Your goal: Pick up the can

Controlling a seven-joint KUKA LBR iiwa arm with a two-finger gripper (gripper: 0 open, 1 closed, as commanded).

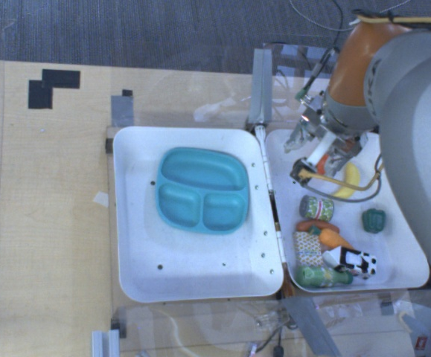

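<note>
Green can [316,207] lies sideways, seemingly left-right.

One camera sits fixed above the bench [44,222], looking down at a slant — far enough back to take in both white bins, the left bin [137,274] and the right bin [403,270], side by side. Dark floor crosses the top of the view — the arm [409,88] enters from the right, looming large and near the lens.
</note>
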